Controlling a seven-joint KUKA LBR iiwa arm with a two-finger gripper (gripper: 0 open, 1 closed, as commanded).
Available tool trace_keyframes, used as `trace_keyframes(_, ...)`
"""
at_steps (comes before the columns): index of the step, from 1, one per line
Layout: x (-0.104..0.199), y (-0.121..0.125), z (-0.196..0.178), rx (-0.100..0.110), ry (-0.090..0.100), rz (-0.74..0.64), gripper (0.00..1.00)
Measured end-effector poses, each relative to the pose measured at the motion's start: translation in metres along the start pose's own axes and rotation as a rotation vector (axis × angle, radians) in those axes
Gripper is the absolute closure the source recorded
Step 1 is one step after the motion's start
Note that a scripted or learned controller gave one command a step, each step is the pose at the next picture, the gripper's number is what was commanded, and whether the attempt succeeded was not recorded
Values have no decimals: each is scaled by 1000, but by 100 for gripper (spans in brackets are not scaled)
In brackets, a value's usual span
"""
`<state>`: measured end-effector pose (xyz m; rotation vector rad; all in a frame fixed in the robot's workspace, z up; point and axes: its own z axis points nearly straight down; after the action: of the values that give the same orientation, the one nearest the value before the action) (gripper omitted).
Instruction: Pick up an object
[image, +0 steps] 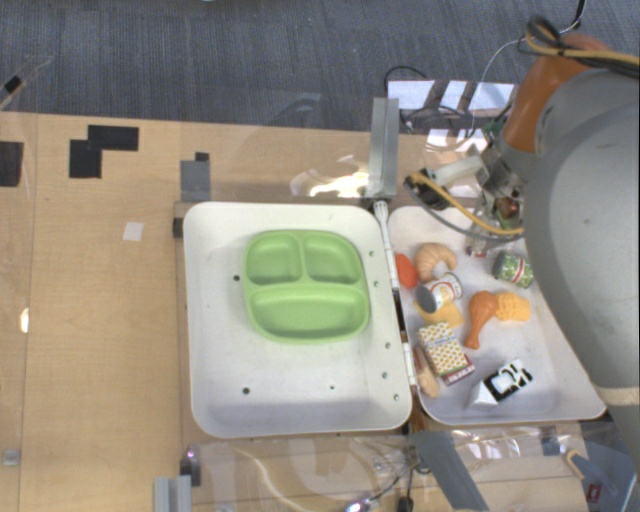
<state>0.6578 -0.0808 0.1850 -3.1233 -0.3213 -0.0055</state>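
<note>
The right bin holds several small items: a tan croissant, a red piece, a small tin lying on its side, an orange drumstick, a green can, a patterned box and a black-and-white block. My gripper hangs over the far edge of this bin, just above and behind the green can, tangled in yellow cables. Nothing is visibly held by it.
The left bin carries a green divided plate. A grey metal post stands at the far end of the wall between the bins. The bulky grey arm covers the right bin's right side.
</note>
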Motion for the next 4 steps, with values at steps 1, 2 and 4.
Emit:
trace_keyframes(1,-8,10,88,0,-2,-2,100)
trace_keyframes(2,-7,9,78,1,-2,-8,100)
trace_keyframes(4,4,-45,0,1,-1,-1,100)
